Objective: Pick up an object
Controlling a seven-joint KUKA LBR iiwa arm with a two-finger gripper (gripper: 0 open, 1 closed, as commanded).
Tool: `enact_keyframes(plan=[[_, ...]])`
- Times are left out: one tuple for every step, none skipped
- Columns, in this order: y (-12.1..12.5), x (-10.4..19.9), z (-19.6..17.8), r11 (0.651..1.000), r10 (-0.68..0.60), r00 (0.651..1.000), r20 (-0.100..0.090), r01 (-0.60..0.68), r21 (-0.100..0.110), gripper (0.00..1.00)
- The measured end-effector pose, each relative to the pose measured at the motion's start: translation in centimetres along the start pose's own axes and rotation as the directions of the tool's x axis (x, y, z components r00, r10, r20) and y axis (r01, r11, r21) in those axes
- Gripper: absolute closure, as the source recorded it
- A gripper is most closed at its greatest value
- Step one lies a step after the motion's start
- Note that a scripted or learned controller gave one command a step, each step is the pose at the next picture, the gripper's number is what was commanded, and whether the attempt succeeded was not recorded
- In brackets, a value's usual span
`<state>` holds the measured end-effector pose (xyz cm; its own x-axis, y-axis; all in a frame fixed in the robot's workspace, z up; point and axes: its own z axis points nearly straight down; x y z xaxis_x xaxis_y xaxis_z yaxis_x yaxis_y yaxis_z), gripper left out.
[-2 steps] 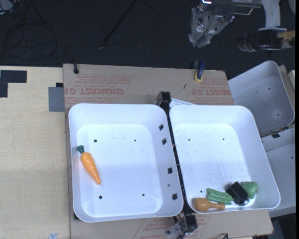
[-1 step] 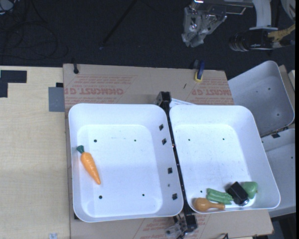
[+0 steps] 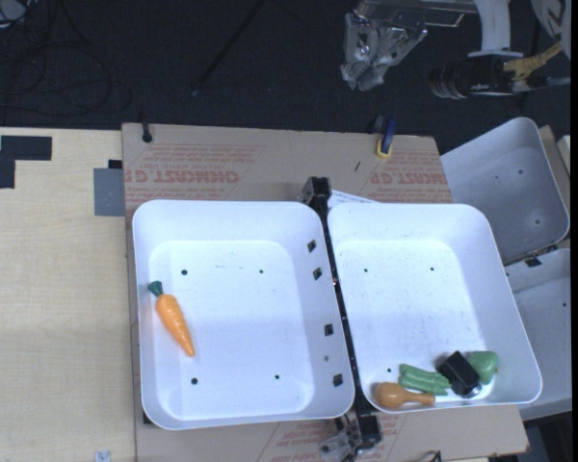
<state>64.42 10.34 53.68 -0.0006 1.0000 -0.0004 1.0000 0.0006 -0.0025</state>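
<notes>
1. The gripper (image 3: 371, 61) is seen at the upper right of the frame, above the worktop (image 3: 48, 287); whether its fingers are open cannot be told.
2. A carrot (image 3: 174, 322) is seen at the left bin's (image 3: 231, 221) left edge.
3. A pear (image 3: 401, 396), green beans (image 3: 424, 380), a black block (image 3: 459, 372) and a green piece (image 3: 484, 362) are clustered in the right bin's (image 3: 405, 221) lower right corner.

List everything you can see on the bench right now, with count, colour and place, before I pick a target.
bins: 2, white, side by side on the bench; left bin, right bin
carrot: 1, orange with green top, left bin, by its left wall
bean pod: 1, green, right bin, near front wall
black block: 1, black, right bin, front right corner, resting against the pod
green piece: 1, green, right bin, right of the black block; kind unclear
pear-shaped toy: 1, orange-tan, right bin, at the front wall
clip: 1, yellow and blue, back edge of the board
gripper: 1, grey, raised beyond the bins, holding nothing visible
</notes>
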Motion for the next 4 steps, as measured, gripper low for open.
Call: enact_keyframes(plan=[[0.0,0.7,0.0,1.000,0.000,1.000,0.000,0.000,0.000,1.00],[0.0,2.2,0.0,1.000,0.000,1.000,0.000,0.000,0.000,1.00],[0.0,3.7,0.0,1.000,0.000,1.000,0.000,0.000,0.000,1.00],[0.0,5.3,0.0,1.000,0.000,1.000,0.000,0.000,0.000,1.00]])
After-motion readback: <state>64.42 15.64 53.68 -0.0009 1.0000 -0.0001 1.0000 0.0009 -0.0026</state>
